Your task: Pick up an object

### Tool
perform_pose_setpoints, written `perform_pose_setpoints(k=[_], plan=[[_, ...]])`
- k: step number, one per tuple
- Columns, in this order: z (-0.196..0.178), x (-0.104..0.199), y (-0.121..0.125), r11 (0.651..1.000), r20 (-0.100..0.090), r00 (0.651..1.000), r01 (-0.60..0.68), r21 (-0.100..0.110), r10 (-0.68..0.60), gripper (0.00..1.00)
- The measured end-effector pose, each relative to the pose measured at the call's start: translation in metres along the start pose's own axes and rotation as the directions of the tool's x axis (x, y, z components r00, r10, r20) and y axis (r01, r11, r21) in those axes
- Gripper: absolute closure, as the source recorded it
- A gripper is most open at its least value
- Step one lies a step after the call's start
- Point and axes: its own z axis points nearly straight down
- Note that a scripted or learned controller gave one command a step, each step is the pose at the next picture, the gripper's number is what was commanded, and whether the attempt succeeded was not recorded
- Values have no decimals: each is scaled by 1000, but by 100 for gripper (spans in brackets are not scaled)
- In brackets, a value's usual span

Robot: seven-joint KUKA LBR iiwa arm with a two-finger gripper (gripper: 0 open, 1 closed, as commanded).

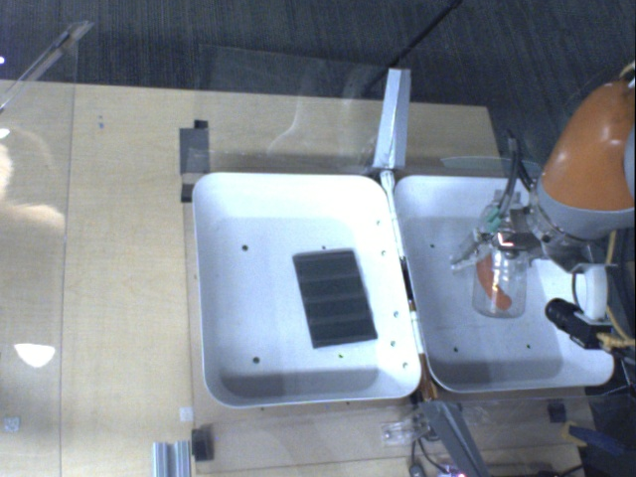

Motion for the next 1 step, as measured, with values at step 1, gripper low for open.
perform_pose_setpoints(k=[1], plan=[[116,-38,36,1000,1,1000,-27,-2,27,0]])
